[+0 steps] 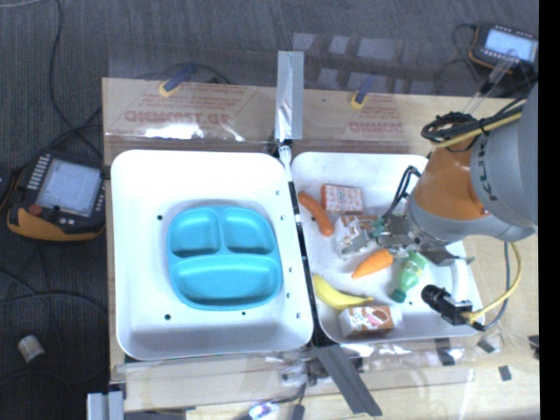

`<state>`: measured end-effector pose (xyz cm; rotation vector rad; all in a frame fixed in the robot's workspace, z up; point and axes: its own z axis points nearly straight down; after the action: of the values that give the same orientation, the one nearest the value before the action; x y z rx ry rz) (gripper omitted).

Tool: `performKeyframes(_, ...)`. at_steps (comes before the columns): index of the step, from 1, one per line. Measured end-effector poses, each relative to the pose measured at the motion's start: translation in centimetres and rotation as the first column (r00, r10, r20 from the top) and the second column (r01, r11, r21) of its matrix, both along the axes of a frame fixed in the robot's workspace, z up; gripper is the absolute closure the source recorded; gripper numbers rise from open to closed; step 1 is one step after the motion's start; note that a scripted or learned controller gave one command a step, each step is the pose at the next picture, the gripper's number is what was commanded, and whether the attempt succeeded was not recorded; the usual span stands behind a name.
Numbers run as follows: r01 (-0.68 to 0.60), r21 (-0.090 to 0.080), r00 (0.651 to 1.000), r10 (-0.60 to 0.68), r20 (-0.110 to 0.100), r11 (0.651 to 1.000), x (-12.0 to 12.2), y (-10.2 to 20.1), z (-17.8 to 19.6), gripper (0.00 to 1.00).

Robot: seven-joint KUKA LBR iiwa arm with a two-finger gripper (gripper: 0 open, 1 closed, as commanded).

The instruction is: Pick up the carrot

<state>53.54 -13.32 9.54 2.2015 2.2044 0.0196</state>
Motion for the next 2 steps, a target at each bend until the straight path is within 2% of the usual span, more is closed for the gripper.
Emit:
performKeyframes(1,-0.169,-0.006,0.986,0.169,0.0,0.986,0.4,0.0,0.0,0.0)
performKeyframes(2,-0.083,-0.001,0.997,0.083,0.0,0.997,0.1,3.0,-0.1,0.0)
